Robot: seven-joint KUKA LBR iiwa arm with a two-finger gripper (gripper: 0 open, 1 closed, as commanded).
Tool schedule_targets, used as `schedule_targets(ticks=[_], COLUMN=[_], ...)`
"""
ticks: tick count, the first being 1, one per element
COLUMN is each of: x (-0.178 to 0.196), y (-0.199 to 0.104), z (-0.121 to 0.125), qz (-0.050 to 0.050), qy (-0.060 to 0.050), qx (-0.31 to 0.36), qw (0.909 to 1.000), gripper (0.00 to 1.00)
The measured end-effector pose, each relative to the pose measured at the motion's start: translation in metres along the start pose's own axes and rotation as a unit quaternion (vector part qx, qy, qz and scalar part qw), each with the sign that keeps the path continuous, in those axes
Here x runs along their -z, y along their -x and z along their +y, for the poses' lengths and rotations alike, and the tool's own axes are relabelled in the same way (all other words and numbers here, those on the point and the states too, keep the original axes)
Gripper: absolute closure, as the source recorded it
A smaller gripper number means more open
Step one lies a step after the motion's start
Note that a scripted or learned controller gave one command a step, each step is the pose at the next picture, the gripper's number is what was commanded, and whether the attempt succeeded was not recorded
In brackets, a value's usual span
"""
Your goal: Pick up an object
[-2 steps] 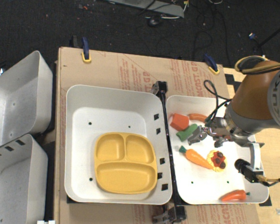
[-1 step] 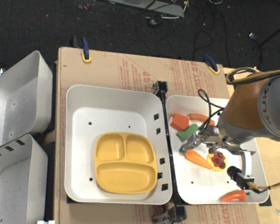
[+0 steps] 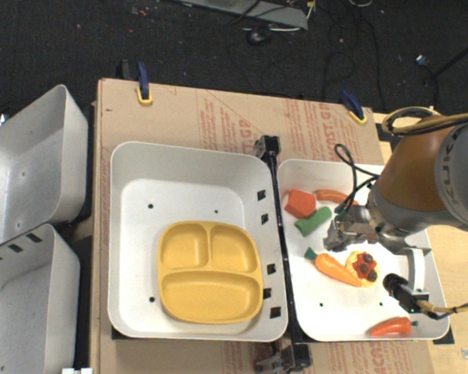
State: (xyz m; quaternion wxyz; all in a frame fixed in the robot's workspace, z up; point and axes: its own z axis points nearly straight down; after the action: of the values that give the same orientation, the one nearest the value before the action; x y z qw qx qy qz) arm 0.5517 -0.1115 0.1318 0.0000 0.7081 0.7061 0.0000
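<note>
Gripper (image 3: 346, 234) hangs low in the right bin (image 3: 320, 324), right of the frame's centre; its fingers are too dark and crowded to tell how far apart they stand, or whether they hold anything. Just below lies a carrot (image 3: 337, 268). An orange-red block (image 3: 301, 203) and green piece (image 3: 313, 220) sit at its upper left. The left bin (image 3: 126, 213) holds a yellow divided plate (image 3: 209, 271).

A brown board-topped bench (image 3: 224, 112) carries two shallow white bins touching side by side. The left bin (image 3: 126, 213) and the right bin (image 3: 332, 325) sit directly on its printed surface.
</note>
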Motion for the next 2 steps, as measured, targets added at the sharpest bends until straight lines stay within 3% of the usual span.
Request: schedule_targets(ticks=[2], x=[0.099], y=[0.004], z=[0.009], qz=[-0.001], qy=[0.002], qx=[0.003], qw=[1.0000], gripper=[1.00])
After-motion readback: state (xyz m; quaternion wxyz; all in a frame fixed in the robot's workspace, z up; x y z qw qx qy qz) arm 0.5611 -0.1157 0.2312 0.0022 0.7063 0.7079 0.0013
